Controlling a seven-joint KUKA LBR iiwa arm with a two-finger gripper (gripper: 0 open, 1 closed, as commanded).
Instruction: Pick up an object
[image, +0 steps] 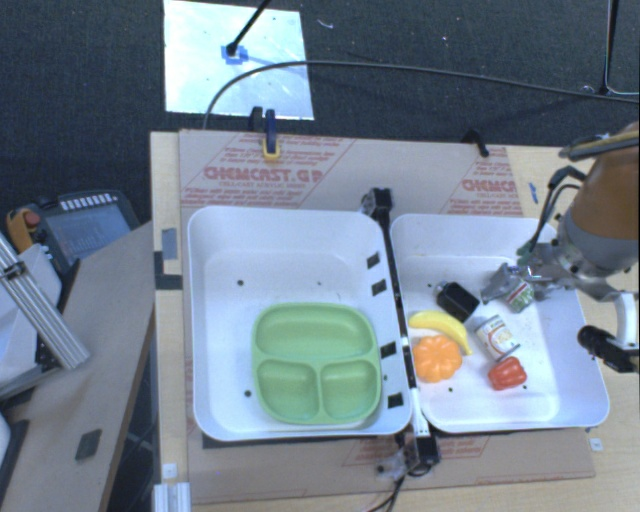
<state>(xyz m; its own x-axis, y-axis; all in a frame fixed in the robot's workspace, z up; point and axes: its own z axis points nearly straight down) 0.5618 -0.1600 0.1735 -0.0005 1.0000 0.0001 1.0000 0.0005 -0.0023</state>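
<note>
Camera view showed the gripper (515, 283) low in the right bin (575, 405) near a small can (495, 335); finger state could not be told; no pick was confirmed.

Arm (605, 215) cut by right edge.

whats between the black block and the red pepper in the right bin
In the camera view, the small white jar lies between the black block and the red pepper; the banana sits just left of that line.
</note>
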